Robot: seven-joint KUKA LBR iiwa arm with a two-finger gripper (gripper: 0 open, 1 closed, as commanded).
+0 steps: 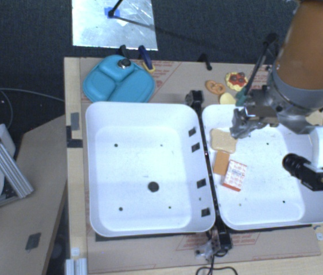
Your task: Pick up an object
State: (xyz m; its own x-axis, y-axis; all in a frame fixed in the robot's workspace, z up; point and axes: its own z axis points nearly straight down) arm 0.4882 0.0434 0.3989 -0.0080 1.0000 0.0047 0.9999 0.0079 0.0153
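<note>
No label text is legible; the small packet shows only a red-and-white print. The gripper hangs over the right bin's far-left corner, just above a tan slice; I cannot tell how its jaws stand. An orange block lies between slice and packet. The left bin adjoins on the bench; a blue tray sits behind.

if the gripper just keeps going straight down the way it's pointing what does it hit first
Most likely the tan bread-like slice in the right bin; the gripper points down at its upper edge. Depth is unclear, so it could meet the bin floor beside it.
</note>
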